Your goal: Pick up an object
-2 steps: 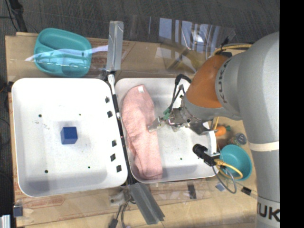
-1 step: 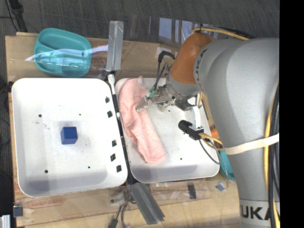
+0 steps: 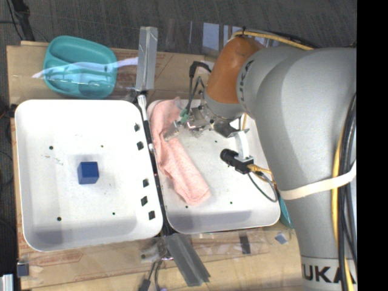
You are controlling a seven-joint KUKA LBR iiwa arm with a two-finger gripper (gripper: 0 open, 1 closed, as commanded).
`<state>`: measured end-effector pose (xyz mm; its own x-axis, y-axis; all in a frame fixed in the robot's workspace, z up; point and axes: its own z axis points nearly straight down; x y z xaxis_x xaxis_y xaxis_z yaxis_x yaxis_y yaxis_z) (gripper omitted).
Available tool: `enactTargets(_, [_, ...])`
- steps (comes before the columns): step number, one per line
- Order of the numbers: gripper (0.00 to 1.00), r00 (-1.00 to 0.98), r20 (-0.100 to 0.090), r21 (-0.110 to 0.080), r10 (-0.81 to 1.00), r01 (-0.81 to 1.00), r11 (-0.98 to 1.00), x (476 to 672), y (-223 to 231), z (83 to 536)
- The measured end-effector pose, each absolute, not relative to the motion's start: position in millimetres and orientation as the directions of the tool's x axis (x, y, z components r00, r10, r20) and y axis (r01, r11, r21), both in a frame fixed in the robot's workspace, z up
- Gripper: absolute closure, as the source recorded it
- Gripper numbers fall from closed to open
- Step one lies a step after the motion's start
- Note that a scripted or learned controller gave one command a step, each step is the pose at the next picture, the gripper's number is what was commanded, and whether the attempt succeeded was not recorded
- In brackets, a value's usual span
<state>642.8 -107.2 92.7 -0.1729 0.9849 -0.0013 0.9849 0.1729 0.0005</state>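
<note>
A pink cloth [image 3: 177,156] lies crumpled along the left side of the right bin [image 3: 242,208], stretching from the bin's far left corner toward its middle. A small blue cube [image 3: 88,171] rests on the floor of the left bin [image 3: 36,138]. My gripper [image 3: 185,121] is low in the right bin's far part, right at the upper end of the pink cloth, below the orange wrist band. The metal fingertips touch or overlap the cloth edge; the arm body hides much of the bin's right side.
A teal plastic container [image 3: 79,66] sits on the bench behind the left bin. A black-and-yellow cable connector [image 3: 237,160] hangs over the right bin. The divider rim with black clips [image 3: 147,162] separates the bins.
</note>
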Motion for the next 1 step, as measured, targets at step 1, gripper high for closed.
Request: enactTargets(1, [0.0, -0.121, 0.001, -0.001, 0.993, 0.993, 0.121, 502.3, -132.7, 96.5])
